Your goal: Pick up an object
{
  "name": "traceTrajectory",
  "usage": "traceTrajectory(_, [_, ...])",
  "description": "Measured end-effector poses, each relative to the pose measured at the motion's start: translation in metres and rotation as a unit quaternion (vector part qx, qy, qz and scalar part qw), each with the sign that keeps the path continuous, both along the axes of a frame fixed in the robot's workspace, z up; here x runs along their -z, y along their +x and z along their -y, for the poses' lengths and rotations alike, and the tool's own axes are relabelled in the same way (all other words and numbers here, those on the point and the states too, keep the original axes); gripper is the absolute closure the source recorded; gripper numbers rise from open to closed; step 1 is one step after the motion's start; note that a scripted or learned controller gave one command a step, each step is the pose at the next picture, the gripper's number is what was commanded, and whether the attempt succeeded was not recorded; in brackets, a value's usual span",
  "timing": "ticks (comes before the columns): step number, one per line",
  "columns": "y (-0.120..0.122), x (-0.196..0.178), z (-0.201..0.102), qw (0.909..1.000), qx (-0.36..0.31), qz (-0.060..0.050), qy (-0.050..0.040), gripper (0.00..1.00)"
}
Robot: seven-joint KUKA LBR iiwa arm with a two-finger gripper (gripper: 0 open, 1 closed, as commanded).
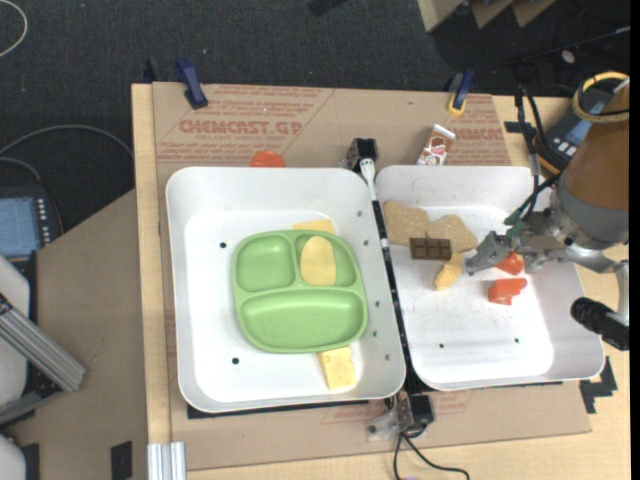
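camera view: gripper (497, 255) low over right bin (470, 358)

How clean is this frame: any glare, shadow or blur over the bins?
Camera view: even lighting; the green tray and chocolate bar read sharp. The white bins are bright but keep detail. Soft shadows only. The gripper is slightly blurred, its shape hard to resolve.
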State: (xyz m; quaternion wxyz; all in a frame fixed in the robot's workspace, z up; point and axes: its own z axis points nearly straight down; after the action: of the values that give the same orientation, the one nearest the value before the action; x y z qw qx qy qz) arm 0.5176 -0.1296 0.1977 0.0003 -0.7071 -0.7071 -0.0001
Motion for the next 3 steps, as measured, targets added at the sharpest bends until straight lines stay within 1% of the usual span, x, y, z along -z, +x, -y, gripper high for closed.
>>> traceTrajectory(1, [0.048, 0.080, -0.038, 1.0000, -0.002, -0.003, 0.0016, 0.00])
traceTrajectory(2, [0.046, 0.116, -0.038, 1.0000, 0.000, -0.003, 0.0007, 0.00])
traceTrajectory(3, [0.047, 0.102, -0.037, 1.0000, 0.001, 0.000, -0.0001, 1.00])
